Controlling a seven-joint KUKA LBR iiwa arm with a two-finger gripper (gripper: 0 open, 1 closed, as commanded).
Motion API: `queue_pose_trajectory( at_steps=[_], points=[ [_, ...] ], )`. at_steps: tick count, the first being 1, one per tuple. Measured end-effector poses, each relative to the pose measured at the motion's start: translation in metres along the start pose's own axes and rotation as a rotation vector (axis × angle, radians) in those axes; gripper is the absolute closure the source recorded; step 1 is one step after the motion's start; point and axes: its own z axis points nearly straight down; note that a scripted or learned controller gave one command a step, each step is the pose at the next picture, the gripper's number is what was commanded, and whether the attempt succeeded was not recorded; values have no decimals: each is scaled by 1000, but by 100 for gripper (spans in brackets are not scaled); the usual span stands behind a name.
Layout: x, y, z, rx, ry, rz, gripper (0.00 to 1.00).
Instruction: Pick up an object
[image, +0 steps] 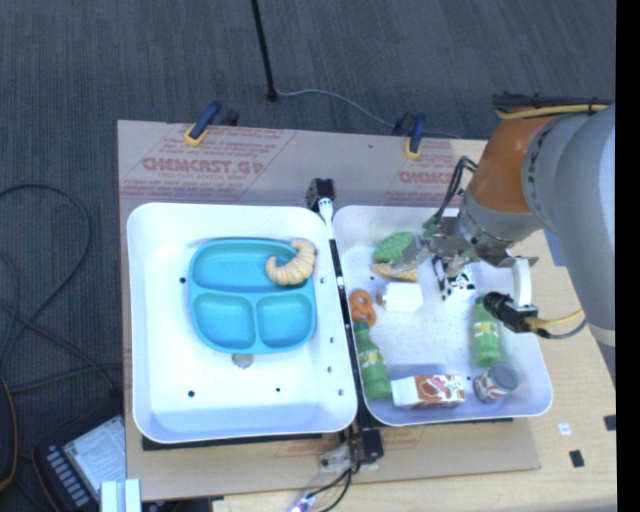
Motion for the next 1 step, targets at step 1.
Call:
queue_pose_trajectory(
  at_steps=[1],
  points=[
    [4, -15, 17, 7, 7, 0, 0]
  ],
)
